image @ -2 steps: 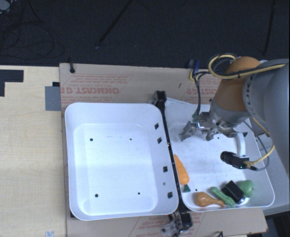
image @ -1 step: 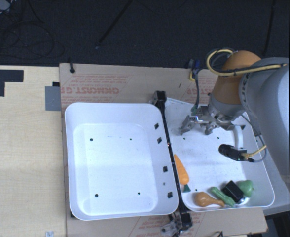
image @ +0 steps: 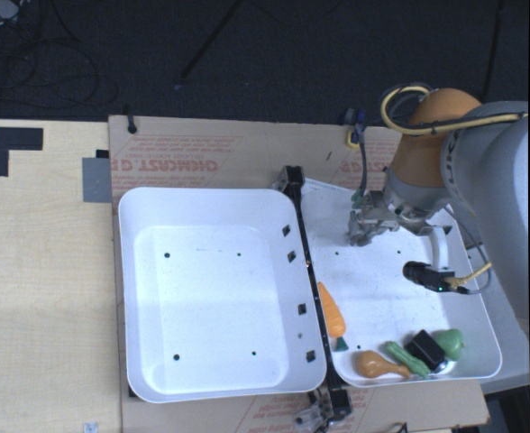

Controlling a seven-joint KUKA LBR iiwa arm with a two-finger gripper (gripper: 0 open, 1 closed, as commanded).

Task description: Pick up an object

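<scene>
I cannot tell how my jaws (image: 364,233) stand, and the carrot (image: 331,311) lies below them against the bin wall (image: 312,287), so I might slip off it

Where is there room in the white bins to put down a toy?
The left bin shows bare white floor from wall to wall. In the right bin, the middle floor between the gripper and the carrot is bare. Its near end is crowded: an orange-brown piece, a green piece and a black block cluster there.
</scene>
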